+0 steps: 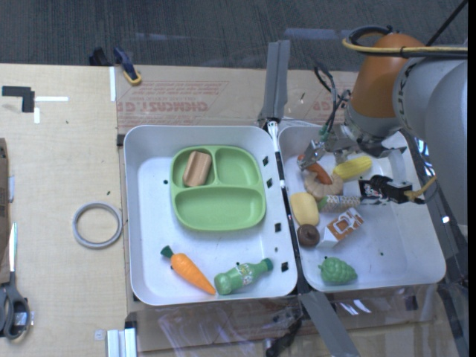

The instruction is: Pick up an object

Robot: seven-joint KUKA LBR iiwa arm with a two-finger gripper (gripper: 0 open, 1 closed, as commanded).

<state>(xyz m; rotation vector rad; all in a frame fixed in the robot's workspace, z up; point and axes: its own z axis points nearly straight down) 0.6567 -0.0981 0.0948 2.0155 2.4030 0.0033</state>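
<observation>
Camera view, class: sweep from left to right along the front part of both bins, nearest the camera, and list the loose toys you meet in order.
Orange carrot → green bottle → brown doughnut → green grapes.

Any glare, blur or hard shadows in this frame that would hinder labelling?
Camera view: even, soft lighting; mild glare on the left bin floor; the green tray and carrot are sharp; the arm is softer, and the hand sits in cluttered shade.
</observation>
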